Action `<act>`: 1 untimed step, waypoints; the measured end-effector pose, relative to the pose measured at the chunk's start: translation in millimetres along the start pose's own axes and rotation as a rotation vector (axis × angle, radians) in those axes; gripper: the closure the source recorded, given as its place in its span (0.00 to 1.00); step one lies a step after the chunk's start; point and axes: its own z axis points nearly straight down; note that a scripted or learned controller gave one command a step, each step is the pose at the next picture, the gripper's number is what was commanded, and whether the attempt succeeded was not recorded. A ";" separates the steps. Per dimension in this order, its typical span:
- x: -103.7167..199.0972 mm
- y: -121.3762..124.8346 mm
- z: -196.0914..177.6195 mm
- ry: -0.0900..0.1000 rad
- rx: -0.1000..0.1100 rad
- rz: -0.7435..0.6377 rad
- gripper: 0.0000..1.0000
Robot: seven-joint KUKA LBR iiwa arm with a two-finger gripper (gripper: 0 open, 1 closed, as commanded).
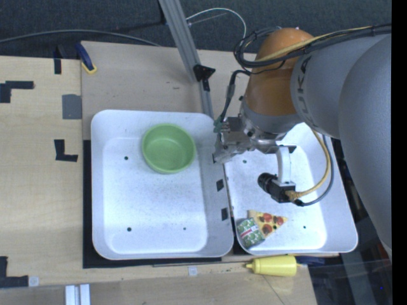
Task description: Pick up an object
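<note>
Hovering over right bin, approach step | gripper at its upper-left corner, jaw state cannot be told, nothing seen held | pizza slice toy and green can at front edge, untouched | next: move toward them, descend | can label unreadable

Bowl is set in L bin; pizza slice and can are laid touching at near-L corner of R bin.
</note>
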 end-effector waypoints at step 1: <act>54.2 -15.2 -10.0 0.001 -0.001 -0.001 1.00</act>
